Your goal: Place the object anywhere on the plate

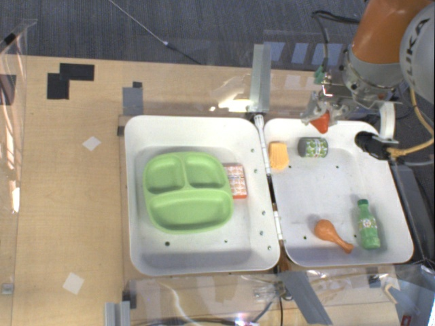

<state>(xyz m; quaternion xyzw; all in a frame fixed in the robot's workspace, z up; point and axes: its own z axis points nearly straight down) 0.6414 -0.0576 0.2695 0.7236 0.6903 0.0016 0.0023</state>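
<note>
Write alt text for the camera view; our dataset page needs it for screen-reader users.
A grey and orange robot arm hangs over the far edge of the right bin, gripper holding a small orange-red object. That bin holds a yellow block, a can, a green bottle and an orange drumstick-shaped toy. The left bin holds a green divided plate beside a small box.

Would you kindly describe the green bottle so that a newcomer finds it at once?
Look in the right bin, at its near right corner. The bottle lies there beside an orange drumstick-shaped toy; it alone is green with a cap.
</note>
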